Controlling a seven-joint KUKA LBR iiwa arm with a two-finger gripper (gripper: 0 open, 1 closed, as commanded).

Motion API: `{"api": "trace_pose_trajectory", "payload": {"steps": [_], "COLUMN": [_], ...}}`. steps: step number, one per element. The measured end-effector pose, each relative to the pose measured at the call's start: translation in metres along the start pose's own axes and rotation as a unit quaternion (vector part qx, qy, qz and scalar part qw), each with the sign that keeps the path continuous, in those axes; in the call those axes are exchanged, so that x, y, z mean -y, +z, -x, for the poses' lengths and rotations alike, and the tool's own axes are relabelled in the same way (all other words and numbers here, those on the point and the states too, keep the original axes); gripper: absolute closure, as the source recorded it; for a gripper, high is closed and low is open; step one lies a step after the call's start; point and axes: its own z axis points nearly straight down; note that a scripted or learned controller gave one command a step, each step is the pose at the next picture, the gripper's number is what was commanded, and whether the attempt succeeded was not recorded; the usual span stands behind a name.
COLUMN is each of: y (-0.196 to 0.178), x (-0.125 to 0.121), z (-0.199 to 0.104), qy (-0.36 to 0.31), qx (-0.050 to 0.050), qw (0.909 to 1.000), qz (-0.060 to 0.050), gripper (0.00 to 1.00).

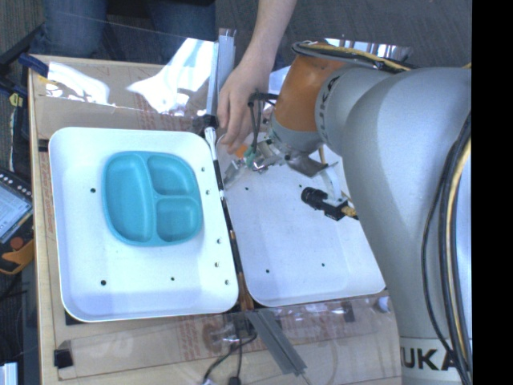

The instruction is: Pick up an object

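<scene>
Nearest the lens, the grey arm bulks across the 3 o'clock side of the view, its orange band up toward 1 o'clock. From there it bends down to the gripper, which sits low over the right bin at that bin's 11 o'clock corner, close to the wall shared with the left bin. Whether the gripper is spread or pressed together, I cannot tell: a person's hand reaches in from 12 o'clock and sits right at it, and the metalwork there is a tangle of small parts. Some small coloured bits show at the tip, too small to name.

The one clear thing to pick is a teal divided plate, lying flat in the left bin, a little toward 10 o'clock of that bin's middle. It is well apart from the gripper, across the dividing wall, and nothing touches it.

By my reading the task is hardly begun. Nothing can be seen held, the plate rests in its bin, and the person's hand is in the work area. What is left is nearly all of it: the hand out of the way, the gripper over to 9 o'clock above the plate, then descent, grasp and lift
</scene>
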Motion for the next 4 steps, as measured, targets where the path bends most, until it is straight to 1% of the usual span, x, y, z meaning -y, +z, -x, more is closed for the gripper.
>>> {"api": "trace_pose_trajectory", "payload": {"steps": [1, 2, 3, 4], "y": [-0.084, 0.003, 0.002, 0.003], "x": [0.022, 0.039, 0.059, 0.097], "z": [0.063, 0.067, 0.009, 0.033], "qy": [0.202, 0.126, 0.094, 0.068], "qx": [-0.006, -0.007, -0.007, -0.007], "qw": [0.9795, 0.992, 0.9955, 0.9977], "qz": [0.002, 0.0, 0.001, 0.0], "gripper": [0.0, 0.0, 0.0, 0.0]}}
